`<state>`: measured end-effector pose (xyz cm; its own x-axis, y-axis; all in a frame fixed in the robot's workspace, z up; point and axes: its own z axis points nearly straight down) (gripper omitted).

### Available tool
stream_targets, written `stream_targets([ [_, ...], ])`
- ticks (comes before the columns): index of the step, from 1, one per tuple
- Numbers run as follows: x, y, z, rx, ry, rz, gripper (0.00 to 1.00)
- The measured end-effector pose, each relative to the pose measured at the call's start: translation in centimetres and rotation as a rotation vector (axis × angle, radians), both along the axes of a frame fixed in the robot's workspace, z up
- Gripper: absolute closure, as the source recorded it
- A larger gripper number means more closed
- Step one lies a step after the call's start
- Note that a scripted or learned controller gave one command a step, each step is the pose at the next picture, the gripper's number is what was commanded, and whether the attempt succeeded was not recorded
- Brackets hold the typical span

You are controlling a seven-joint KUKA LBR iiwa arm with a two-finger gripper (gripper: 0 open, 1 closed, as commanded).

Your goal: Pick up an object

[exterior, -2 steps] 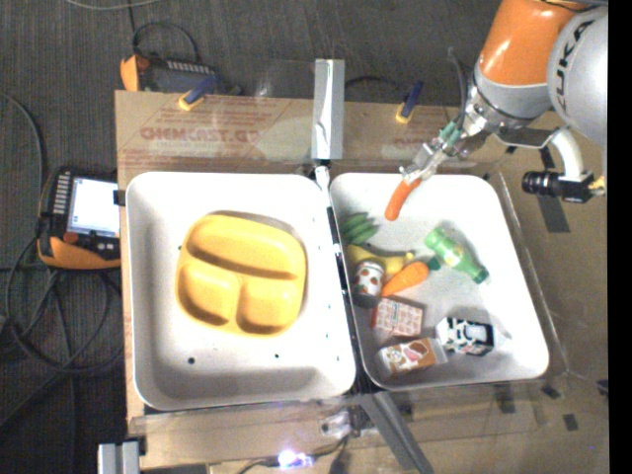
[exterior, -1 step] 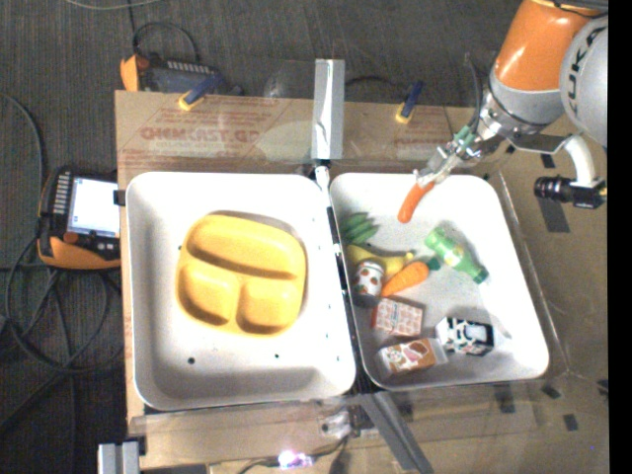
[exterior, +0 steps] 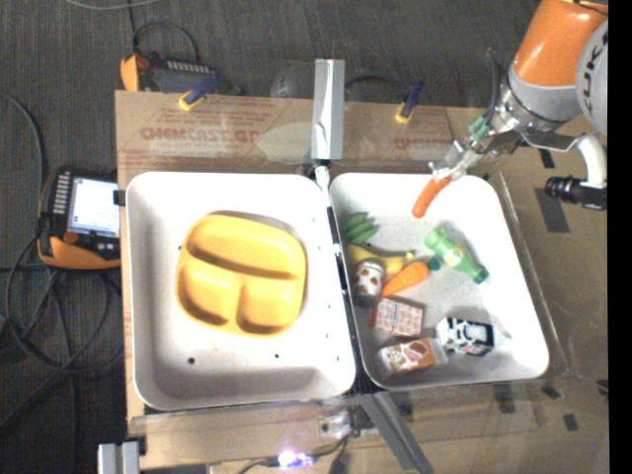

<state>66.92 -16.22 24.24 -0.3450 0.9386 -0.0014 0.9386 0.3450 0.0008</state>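
Jaws (exterior: 449, 173) closed on the top end of an orange chili pepper (exterior: 426, 198); it hangs tilted below them, lifted over the back edge of the right bin (exterior: 513, 265). Below the jaws in that bin: green bottle (exterior: 455, 253), carrot (exterior: 406, 276), yellow banana (exterior: 380, 259), small cartons. Well to the jaws' left, the left bin (exterior: 148, 294) carries a yellow divided tray (exterior: 242, 275). Nothing crowds the pepper.

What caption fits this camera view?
Pincer lifts an orange chili above the right bin.
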Motion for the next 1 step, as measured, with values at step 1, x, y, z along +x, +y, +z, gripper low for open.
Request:
stream_targets([
  [1,-0.06,2.70,-1.46,0.001,0.002,-0.110,1.00],
])
